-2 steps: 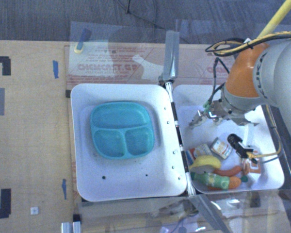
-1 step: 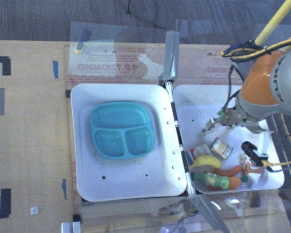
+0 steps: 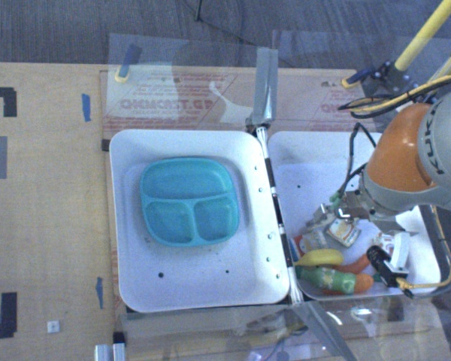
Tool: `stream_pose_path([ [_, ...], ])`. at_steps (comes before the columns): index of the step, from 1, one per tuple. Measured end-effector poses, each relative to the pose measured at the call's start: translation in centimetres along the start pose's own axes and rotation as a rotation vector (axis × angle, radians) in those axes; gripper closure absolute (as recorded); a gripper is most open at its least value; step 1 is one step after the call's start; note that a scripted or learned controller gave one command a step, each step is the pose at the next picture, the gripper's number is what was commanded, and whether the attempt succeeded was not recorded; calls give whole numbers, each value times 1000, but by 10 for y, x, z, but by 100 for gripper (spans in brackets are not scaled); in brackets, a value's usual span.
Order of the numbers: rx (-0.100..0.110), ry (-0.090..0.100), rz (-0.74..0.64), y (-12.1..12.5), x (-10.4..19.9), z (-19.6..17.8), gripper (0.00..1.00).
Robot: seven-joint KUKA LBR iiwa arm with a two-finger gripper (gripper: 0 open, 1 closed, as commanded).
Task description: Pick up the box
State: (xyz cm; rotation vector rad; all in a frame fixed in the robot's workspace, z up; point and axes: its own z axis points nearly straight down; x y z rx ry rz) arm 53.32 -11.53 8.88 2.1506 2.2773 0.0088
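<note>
- Box point(image 3: 343, 234): a small pale box with a tan face. It lies tilted in the lower middle of the right bin point(image 3: 304, 168), in the lower right of the frame.
- Gripper point(image 3: 340, 212): it hangs just above the box's upper edge. Whether the claw is apart, together or touching the box cannot be told from this view.
- Banana point(image 3: 320, 258): yellow, lying just below and to the left of the box.
- Green item point(image 3: 332, 280): long, lying below the banana along the bin's lower wall. A red piece point(image 3: 355, 264) and an orange piece point(image 3: 364, 282) lie beside its right end.
- Arm point(image 3: 406, 164): grey with an orange band. It enters from the right edge and covers the upper right part of the right bin.
- Left bin point(image 3: 131, 277): it holds a teal plate point(image 3: 189, 201) with three compartments, lying flat near the bin's middle.
- Bench point(image 3: 45, 239): tan, with blue tape strips and black marks towards the left of the frame.
</note>
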Motion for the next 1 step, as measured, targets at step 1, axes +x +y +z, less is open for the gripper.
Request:
stream_pose_path([
  [1,-8,-2,6,2,-3,-12,100],
])
